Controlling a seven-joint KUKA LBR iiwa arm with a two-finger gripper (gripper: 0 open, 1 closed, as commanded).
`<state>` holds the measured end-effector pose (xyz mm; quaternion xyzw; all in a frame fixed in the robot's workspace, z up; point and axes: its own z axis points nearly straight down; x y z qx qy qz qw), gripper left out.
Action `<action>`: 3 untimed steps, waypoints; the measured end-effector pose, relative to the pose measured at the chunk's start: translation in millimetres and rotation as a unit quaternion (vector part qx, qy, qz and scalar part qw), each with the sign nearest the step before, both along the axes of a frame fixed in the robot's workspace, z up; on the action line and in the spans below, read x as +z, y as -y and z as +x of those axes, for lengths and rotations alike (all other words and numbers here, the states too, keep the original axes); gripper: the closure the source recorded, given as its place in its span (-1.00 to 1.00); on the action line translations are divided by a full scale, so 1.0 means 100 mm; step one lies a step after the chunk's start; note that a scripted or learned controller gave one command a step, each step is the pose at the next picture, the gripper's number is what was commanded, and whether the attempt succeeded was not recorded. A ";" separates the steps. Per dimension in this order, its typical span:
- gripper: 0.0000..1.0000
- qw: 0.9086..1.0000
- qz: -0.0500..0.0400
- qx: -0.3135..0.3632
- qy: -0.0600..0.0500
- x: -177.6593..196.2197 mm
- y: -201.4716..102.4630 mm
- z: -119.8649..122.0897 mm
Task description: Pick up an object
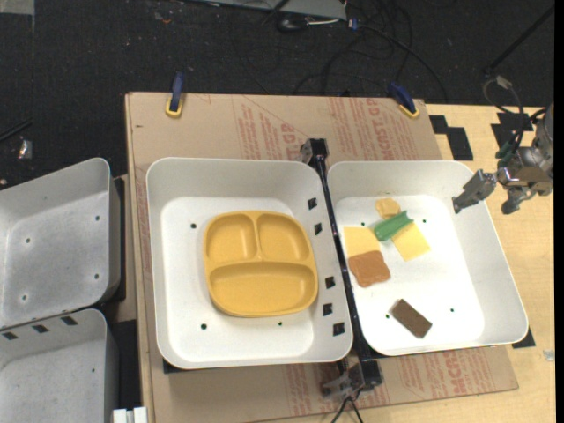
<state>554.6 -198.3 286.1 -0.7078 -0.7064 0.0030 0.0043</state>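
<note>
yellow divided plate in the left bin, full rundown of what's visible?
The yellow divided plate is a rounded-rectangle tray, plastic by the look, mustard yellow and matte. Raised ridges split it into three compartments: two smaller ones at the far side and one wide one at the near side. All three look bare. It lies flat and right side up, slightly rotated, near the middle of the left white bin, resting on the bin's floor. Nothing else touches it.

Small flat pieces, perhaps foam, clustered in right bin.
</note>
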 end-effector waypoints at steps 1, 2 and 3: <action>-1.00 1.000 -0.001 0.001 0.005 0.06 -0.01 0.02; -1.00 1.000 0.000 0.001 0.003 -0.50 -0.10 -0.03; -1.00 1.000 0.000 0.000 0.003 -1.08 -0.03 -0.08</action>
